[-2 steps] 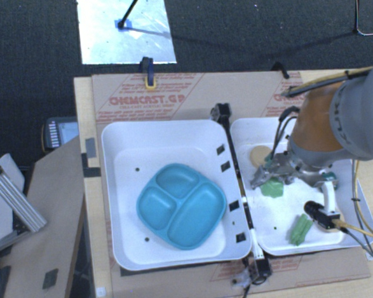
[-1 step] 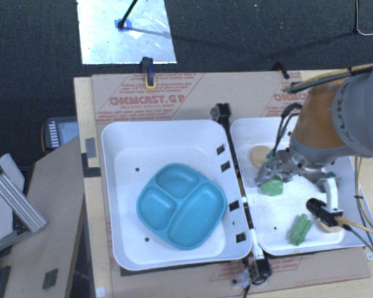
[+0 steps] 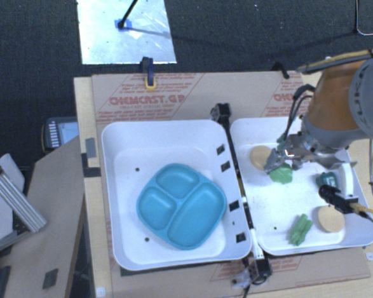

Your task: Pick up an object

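My gripper (image 3: 281, 161) hangs low in the right bin (image 3: 262, 235), directly over a small green object (image 3: 281, 175) that lies just under its fingertips. A tan round piece (image 3: 259, 156) sits to the gripper's left. A green leafy piece (image 3: 300, 229) lies near the bin's front, with a tan disc (image 3: 329, 219) to its right. A teal object (image 3: 327, 180) rests near the right wall. The arm hides part of the bin's back right.
The left bin (image 3: 120, 150) holds a blue divided plate (image 3: 181, 205). A black clip (image 3: 221, 112) sits at the divider between the bins. Cables run along the right side of the bench.
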Robot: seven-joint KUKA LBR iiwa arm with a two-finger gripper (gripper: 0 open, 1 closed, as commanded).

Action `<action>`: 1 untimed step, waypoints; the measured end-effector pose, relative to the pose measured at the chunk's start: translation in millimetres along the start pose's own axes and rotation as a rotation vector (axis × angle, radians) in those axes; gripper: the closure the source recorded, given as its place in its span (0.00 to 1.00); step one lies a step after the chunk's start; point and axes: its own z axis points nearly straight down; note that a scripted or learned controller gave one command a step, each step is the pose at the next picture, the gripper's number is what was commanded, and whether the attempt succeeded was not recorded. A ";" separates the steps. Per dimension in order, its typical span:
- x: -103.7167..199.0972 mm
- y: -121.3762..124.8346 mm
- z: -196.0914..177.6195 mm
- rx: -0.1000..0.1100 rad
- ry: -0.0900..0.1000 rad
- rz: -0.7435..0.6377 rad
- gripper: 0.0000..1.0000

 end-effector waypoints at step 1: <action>-6.3 5.8 -62.2 -0.001 -0.001 0.000 1.00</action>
